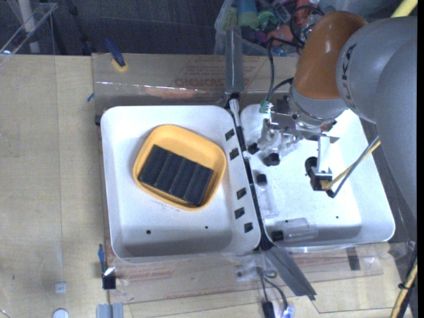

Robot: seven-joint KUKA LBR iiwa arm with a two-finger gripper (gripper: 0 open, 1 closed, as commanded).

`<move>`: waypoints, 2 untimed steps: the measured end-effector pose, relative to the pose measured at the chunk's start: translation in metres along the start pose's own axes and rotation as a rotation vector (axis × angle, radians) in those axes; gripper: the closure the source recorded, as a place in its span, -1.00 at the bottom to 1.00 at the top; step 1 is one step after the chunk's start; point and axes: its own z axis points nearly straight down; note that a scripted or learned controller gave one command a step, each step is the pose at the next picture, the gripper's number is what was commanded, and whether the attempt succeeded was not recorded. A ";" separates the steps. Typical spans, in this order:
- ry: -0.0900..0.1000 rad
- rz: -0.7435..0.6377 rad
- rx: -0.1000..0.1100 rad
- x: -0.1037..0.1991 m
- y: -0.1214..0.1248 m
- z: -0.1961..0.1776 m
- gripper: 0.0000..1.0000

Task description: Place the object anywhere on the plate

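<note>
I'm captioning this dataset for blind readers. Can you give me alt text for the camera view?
A grey robot arm with an orange band reaches from the right over the right white bin, its claw low near the divider. In the left bin sits a yellow plate holding a dark ridged object.

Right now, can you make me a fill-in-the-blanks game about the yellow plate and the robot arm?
1. The yellow plate sits in the ____ bin of the two as the camera sees them.
2. The thing lying on the plate is a dark ____ pad with ridges.
3. The gripper hangs over the ____ bin.
4. The band above the arm's wrist is ____.

Missing words: left; rectangular; right; orange
</note>
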 end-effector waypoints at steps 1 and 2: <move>0.001 -0.133 -0.001 0.067 -0.010 0.000 1.00; 0.001 -0.294 0.004 0.103 -0.062 0.003 1.00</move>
